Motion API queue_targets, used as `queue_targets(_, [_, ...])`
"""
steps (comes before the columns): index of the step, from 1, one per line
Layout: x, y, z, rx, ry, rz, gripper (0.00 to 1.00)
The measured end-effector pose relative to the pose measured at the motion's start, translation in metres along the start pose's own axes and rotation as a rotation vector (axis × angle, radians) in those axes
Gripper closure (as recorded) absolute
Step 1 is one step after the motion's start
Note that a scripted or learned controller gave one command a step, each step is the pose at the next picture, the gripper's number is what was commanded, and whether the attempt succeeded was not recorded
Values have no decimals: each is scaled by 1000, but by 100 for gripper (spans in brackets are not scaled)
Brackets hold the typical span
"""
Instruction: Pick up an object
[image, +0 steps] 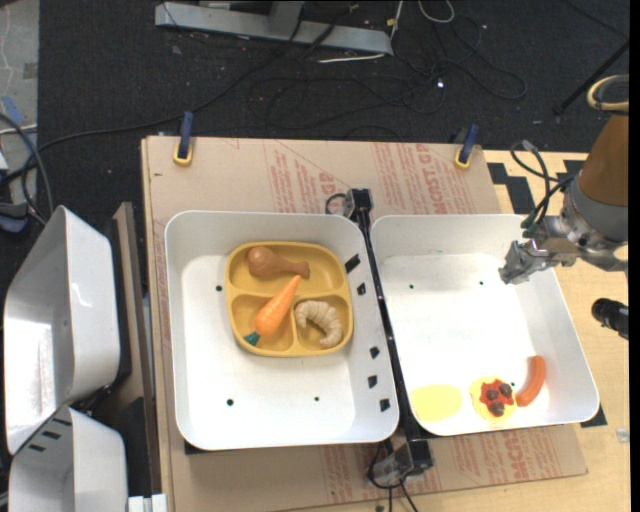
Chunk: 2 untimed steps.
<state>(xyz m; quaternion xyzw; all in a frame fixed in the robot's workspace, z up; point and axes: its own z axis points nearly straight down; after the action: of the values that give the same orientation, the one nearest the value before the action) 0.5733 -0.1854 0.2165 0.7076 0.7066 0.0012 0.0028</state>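
The left bin (200, 330) holds a yellow divided plate (236, 310) with a brown chicken drumstick (276, 263), an orange carrot (277, 307) and a pale shrimp (321, 320). Along the near edge of the right bin (450, 300) lie a yellow flat disc (436, 402), a small red and yellow piece (493, 395) and an orange sausage (531, 381). My gripper (521, 262) hangs over the far right corner of the right bin, well away from all three items. Nothing shows between its fingers.
The bins sit side by side on a cardboard sheet (300, 175) held by two yellow clamps (183, 150) at the back. Other white bins (55, 330) stand off the bench at the left. Cables cross the dark floor behind.
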Motion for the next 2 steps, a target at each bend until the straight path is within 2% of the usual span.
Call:
queue_targets(1, [0,1,-9,3,1,-3,100])
queue_targets(2, [43,18,-7,3,3,-9,100])
